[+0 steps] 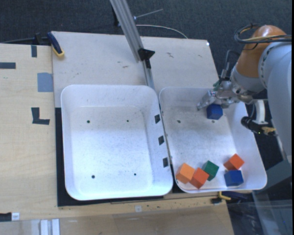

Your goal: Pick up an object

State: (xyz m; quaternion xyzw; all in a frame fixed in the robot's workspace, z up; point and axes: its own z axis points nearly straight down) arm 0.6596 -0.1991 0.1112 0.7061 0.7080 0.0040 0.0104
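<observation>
Your hand (211, 103) sits directly above the blue cube (214, 112), upper right of frame; I cannot tell whether it grips.

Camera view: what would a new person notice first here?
The grey arm with its orange band reaches in from the right, and a blue cube sits right under its gripper in the right bin. Five coloured cubes cluster along that bin's near edge.

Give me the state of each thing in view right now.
Gripper: over the right bin's far end, right above a blue cube.
Blue cube: apart from the other blocks.
Orange, red, green, orange and blue blocks: clustered at right bin's near edge.
</observation>
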